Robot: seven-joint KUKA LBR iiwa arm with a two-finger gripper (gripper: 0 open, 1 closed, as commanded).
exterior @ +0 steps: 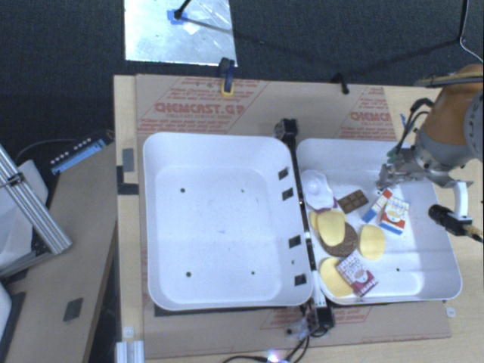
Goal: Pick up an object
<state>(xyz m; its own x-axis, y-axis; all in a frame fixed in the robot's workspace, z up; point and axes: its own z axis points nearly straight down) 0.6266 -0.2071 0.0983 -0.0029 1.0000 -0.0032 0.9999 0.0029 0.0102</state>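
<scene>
The right bin (431, 278) holds a heap of small things. A white crumpled piece (314, 188) lies at its left wall, with a brown chocolate bar (352, 200) beside it. A blue-and-white stick pack (377, 205) and a red-and-white carton (394, 216) lie just below my gripper (389, 175). Yellow round pieces (330, 223) (371, 242) (331, 277), a brown disc (346, 241) and a maroon packet (356, 273) fill the front. My gripper hangs low over the bin's far middle, just above the stick pack's upper end.
The left bin (219, 278) stands alongside, joined to the right one by black clips (294, 242) on the shared wall. A shiny metal sheet (178, 21) lies beyond the bench. The orange-banded arm (454, 119) reaches in from the right.
</scene>
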